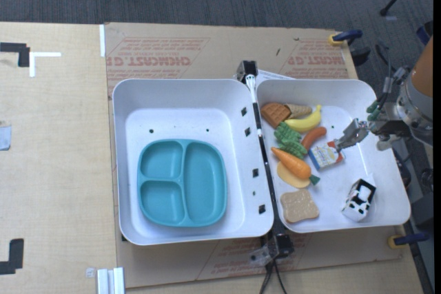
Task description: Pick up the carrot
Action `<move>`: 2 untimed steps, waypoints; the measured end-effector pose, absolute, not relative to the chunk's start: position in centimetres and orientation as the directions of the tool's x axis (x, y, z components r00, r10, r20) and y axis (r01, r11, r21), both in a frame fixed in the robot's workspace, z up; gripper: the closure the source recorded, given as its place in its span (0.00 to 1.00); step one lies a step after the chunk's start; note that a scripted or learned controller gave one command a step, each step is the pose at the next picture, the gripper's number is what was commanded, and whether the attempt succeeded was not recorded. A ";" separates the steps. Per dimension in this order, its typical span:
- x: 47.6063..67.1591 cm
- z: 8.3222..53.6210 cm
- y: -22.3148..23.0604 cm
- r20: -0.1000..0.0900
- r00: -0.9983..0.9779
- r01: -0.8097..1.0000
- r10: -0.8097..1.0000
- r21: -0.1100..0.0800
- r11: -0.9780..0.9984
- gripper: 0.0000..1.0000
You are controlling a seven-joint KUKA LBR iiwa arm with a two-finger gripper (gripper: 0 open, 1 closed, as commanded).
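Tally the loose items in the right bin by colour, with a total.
Orange: 2, carrot, sausage
Yellow: 2, banana, slice
Brown: 3, toast, bread, piece
Green: 1, vegetable
Blue-white: 1, carton
Black-white: 1, cow
Total: 10

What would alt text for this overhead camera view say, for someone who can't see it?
A robot gripper reaches from the right into the right-hand white bin, above toy foods including an orange carrot, a banana and a bread slice. The left bin holds a teal divided plate.
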State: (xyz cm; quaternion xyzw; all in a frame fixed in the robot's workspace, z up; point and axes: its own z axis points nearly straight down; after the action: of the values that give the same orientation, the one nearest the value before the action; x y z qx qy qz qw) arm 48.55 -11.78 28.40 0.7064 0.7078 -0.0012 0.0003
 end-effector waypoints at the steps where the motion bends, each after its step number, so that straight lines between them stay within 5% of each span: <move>1: 47.9 21.1 -2.9 0.000 0.034 0.999 0.999 -0.002 -0.034 0.00; 2: 49.6 19.1 -8.3 -0.001 0.201 0.979 0.979 0.000 -0.201 0.00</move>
State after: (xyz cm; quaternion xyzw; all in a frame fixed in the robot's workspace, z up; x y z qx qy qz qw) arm 49.59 -8.26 19.12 0.7751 0.6319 -0.0006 0.0002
